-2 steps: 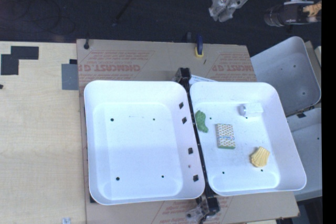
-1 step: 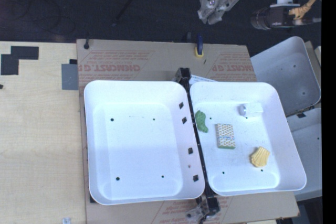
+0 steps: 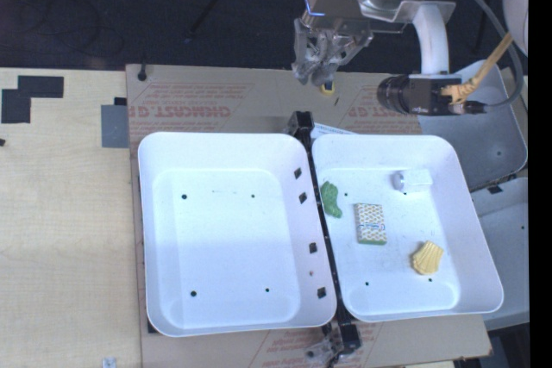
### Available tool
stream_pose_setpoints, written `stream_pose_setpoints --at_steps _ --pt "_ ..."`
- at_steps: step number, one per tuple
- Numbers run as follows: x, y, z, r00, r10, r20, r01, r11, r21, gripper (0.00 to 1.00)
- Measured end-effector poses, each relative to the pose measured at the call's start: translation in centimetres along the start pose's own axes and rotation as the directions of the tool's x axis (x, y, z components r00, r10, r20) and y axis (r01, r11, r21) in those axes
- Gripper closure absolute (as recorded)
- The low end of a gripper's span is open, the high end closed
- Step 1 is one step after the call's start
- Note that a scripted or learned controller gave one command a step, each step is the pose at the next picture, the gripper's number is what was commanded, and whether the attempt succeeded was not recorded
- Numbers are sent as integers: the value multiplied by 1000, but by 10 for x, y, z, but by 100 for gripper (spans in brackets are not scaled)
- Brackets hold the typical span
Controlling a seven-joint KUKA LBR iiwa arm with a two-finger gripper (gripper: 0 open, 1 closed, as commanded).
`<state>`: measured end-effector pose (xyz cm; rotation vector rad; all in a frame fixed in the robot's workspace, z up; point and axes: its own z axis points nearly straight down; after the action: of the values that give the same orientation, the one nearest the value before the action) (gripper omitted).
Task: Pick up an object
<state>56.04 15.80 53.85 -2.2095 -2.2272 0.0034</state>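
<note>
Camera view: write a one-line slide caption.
Grey arm's gripper above two white bins; green, patterned, yellow items in right bin.

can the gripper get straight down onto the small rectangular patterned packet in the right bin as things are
Probably yes: the small rectangular patterned packet lies flat and apart from the green piece and yellow piece; the gripper hangs above the bench.

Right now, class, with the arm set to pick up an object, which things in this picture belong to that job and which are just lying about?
Belong to the job:
gripper
green crinkled piece
patterned rectangular packet
yellow ridged lump
small pale grey block
right-hand white bin

Just lying about:
left-hand white bin
brown cardboard sheet
</note>
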Motion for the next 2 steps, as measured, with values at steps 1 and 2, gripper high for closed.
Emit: stream_pose_setpoints --at_steps 1,2 --pt "-2 2 -8 1000 2 4 -2 1000 3 100" --pt "0 2 -17 1000 -3 5 3 1000 8 100"
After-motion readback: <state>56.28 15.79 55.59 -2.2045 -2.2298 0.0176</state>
